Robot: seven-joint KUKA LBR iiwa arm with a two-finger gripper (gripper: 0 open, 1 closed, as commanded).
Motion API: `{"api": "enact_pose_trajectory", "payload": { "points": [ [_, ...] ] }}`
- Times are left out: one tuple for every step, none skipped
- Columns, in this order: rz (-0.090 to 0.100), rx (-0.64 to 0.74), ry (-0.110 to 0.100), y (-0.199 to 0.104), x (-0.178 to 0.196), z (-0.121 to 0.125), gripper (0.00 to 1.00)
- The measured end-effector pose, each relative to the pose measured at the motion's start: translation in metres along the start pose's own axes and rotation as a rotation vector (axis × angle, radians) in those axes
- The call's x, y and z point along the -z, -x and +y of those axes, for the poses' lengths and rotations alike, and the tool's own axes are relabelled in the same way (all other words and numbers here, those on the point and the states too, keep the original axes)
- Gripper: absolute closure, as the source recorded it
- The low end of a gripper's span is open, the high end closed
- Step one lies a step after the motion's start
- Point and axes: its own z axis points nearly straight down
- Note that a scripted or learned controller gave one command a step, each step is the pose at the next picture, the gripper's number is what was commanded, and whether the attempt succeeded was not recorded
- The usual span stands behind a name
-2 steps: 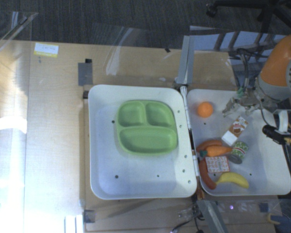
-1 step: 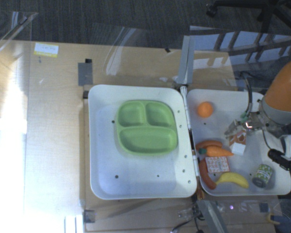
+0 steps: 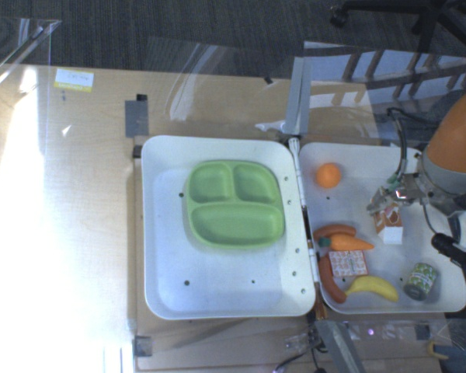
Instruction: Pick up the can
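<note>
We see strong glare washing out the bench [image 3: 31, 208] along its left edge, fading toward the white bins [image 3: 159, 286]. Reflections streak a clear panel at the far edge. Focus is soft throughout, and shadows are faint.

So the surface [image 3: 78, 208] is light wood, with a big washed-out glare patch down its left side. Two shallow white bins sit on it side by side, touching along the middle: the left bin [image 3: 159, 286] and the right bin [image 3: 357, 155]. There's a small yellow label [image 3: 74, 78] stuck near the far left corner, and a dark little bracket [image 3: 138, 116] just behind the left bin.
</note>
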Motion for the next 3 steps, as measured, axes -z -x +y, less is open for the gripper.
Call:
{"api": "enact_pose_trajectory", "payload": {
  "points": [
    [-0.001, -0.281, -0.009, -0.013, 0.142, 0.102, 1.0],
    [0.003, -0.286, -0.017, -0.156, 0.14, 0.111, 1.0],
    [0.006, 0.185, -0.009, -0.224, 0.192, 0.115, 1.0]
  ]
}}
